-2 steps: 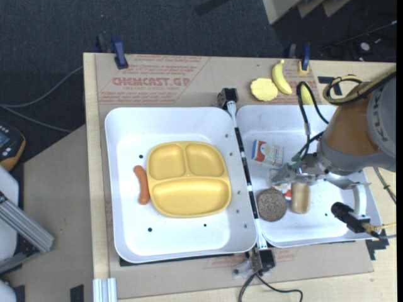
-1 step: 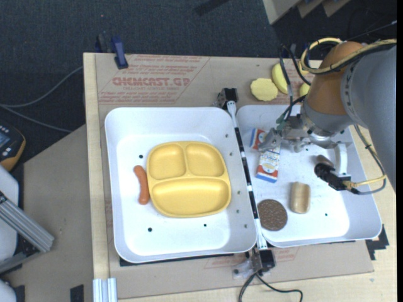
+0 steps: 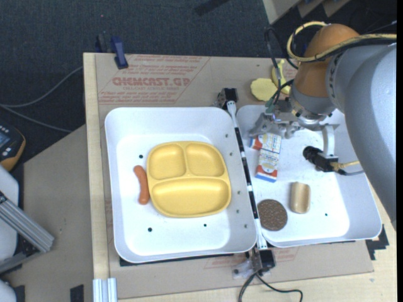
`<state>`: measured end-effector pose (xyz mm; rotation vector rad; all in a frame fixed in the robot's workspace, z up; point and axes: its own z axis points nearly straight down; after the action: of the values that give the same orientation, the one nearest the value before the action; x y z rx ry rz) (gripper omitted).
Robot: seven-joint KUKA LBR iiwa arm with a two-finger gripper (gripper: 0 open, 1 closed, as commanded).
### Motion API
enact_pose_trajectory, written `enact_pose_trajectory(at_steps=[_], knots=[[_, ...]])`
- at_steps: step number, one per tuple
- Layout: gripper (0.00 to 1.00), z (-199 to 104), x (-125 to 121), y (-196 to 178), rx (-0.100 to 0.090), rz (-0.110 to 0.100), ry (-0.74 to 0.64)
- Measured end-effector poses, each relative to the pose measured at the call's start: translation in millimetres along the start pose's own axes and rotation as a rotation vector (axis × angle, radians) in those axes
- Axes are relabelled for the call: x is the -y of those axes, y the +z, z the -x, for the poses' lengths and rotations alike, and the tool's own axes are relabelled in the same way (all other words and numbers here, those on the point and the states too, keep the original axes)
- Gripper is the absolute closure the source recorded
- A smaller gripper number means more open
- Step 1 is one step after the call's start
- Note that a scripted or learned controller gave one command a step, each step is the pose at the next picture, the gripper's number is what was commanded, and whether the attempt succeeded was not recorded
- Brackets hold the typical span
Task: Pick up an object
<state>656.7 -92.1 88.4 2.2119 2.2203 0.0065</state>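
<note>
My gripper hangs over the far left part of the right bin, reaching in from the right. Right below it lies a small white carton with red and blue print, its far end under the gripper. I cannot tell whether the gripper touches it. Nearer the front of the same bin lie a tan cylinder and a flat brown disc.
The left bin holds a yellow divided plate and an orange sausage along its left side. A pale yellow object lies on the bench behind the right bin. The bins' shared rim runs just left of the carton.
</note>
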Motion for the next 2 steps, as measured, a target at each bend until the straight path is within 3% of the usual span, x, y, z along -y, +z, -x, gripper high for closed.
enact_pose_trajectory(at_steps=[1, 2], knots=[[0.00, 6, -12, 0, -0.003, -0.001, 0.001], [0.00, 6, 50, -2, -0.002, 0.002, 0.006]])
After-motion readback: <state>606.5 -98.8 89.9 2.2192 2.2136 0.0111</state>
